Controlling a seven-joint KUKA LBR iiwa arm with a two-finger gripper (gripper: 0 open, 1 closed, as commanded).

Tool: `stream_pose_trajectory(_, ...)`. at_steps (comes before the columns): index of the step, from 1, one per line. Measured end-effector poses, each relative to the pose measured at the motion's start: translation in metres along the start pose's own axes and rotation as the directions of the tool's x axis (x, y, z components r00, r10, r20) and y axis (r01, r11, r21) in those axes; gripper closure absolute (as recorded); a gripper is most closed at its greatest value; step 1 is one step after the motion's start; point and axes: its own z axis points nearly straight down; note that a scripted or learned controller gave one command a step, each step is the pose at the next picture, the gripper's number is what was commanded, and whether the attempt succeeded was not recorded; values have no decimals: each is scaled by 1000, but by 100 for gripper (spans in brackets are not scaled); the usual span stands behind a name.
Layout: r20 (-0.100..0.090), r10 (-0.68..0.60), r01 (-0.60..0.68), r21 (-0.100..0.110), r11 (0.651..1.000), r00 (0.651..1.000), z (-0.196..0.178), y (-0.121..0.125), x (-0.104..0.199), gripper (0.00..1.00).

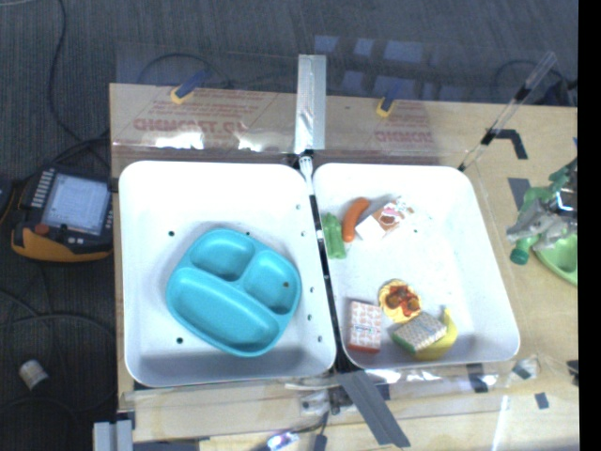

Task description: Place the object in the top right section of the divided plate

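Two white bins sit side by side on the table, with the work split between them. The teal plate (173,295) lies in the left bin (150,205), turned a little. Its large section runs from upper left to lower right, and its two small sections sit along the upper edge. My target, the top right section (272,282), is the small one nearest the wall between the bins.

Everything loose lies in the right bin (488,252), and I cannot say from here which piece is the task's object. An orange piece (355,218) lies near the top, its long axis slanting from upper right to lower left. A green piece (332,236) lies just beside it against the dividing wall, pointing up and down the view. A white packet (390,217) rests close by. Lower down are a round piece (400,297), a pink box (365,325) and a waffle (419,331) lying on a yellow piece (447,334).

I judge the right bin to be the arm's nearer side, so any carry goes leftward over the wall, and only a short way. I cannot tell whether the hand is spread or pressed together.
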Motion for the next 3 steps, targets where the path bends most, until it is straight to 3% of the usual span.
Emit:
stream_pose_trajectory(1, 0, -85, 85, -6, 996, 996, -99, 5, -3, 100)
stream_pose_trajectory(2, -2, 27, -27, -2, 1000, 1000, 49, -2, 6, 100)
stream_pose_trajectory(3, 0, -66, 66, -6, 998, 998, -99, -3, 11, 100)
